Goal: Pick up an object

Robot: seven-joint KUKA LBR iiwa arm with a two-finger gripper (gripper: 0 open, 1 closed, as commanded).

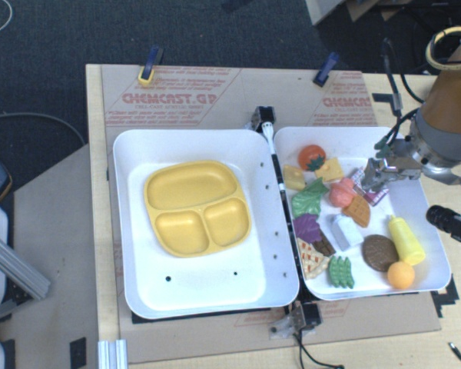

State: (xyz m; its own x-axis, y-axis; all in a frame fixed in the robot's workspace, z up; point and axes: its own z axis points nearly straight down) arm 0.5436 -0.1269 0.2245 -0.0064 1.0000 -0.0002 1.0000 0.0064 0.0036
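The right bin (pixel 434 241) holds several toy foods: a red tomato (pixel 312 157), a yellow cheese piece (pixel 329 169), a pink item (pixel 340 194), a green leafy piece (pixel 308 200), a purple piece (pixel 306 227), a waffle (pixel 313 258), a brown cookie (pixel 379 252), a yellow bottle (pixel 406 238) and an orange (pixel 400 274). My gripper (pixel 374 180) hangs low over the bin's upper middle, just right of the pink item, with a small purple-pink object right at its tips. The arm enters from the right.
The left bin (pixel 131 206) holds a yellow three-compartment tray (pixel 196 206). A black clip bar (pixel 277 179) runs between the bins. Green beans (pixel 340 271) and a grey-white block (pixel 346 231) lie in the right bin's lower part. Cables hang at the far right.
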